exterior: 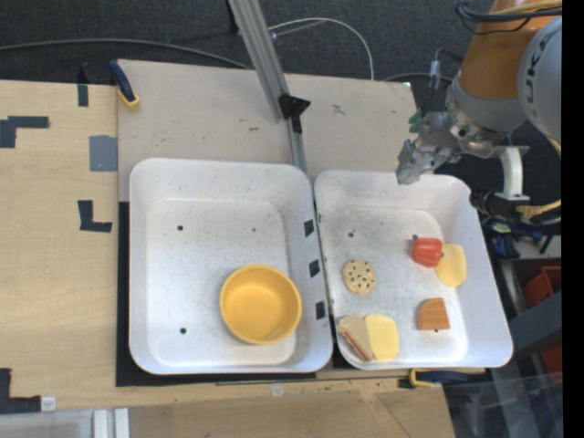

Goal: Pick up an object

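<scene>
In the camera view, the gripper (412, 167) hangs at the far rim of the right bin (383, 190), above its back wall and clear of everything inside; whether it is open or closed I cannot tell, since it is small and seen at a slant. Nothing is seen in its grasp. Inside the right bin, the red tomato (427, 250) sits just beside a pale yellow slice (452, 265), the cookie (359, 276) lies toward the wall shared with the left bin, the orange cracker (433, 315) sits nearer the front, and a sandwich piece (356, 338) touches a yellow oval slice (382, 336) at the front rim. A yellow bowl (260, 303) rests in the neighbouring left bin (146, 245). I judge this the approach step: no target is engaged, so the next move calls for travelling forward over the right bin and descending onto one item, perhaps the tomato.
</scene>
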